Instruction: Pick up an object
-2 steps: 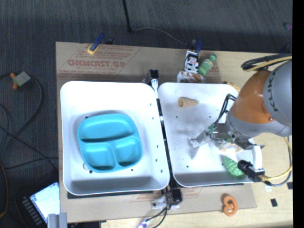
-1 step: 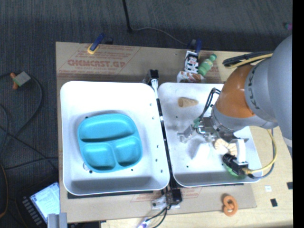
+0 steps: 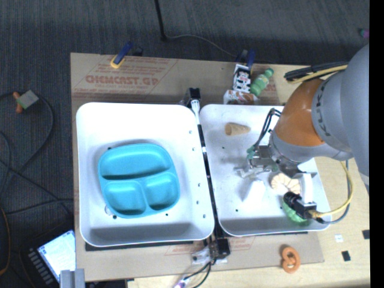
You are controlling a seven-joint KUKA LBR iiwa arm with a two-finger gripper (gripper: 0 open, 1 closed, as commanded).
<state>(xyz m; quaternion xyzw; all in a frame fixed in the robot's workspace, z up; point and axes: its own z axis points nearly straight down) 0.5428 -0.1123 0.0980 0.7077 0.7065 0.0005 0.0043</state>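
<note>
- I see the gripper [image 3: 256,164] low over the middle of the right bin [image 3: 234,212], with the grey arm [image 3: 336,125] coming in from the right over that bin's far right corner.
- I cannot tell from up here whether the gripper is wide or narrow (the metal at its tip blurs into the white floor), and I see nothing held in it.
- A tan cone [image 3: 237,128] lies on its side near the far wall of the right bin, apart from the gripper and up-left of it.
- A pale peach lump [image 3: 278,182] sits just beside the gripper on its right, partly under the wrist.
- A green thing [image 3: 294,216] lies near the right bin's near right corner (partly covered, so I won't name it closer).
- The left bin [image 3: 90,161] holds a blue tray [image 3: 139,179] with three compartments, lying flat and roughly centred.
- Both bins rest side by side on a brown board [image 3: 120,80].
- On the board beyond the right bin stands a small cluster of bottles [image 3: 247,84], one of them green.
- An orange ring [image 3: 290,258] lies on the board in front of the right bin.
- A blue clamp [image 3: 122,54] grips the board's far edge on the left.
</note>
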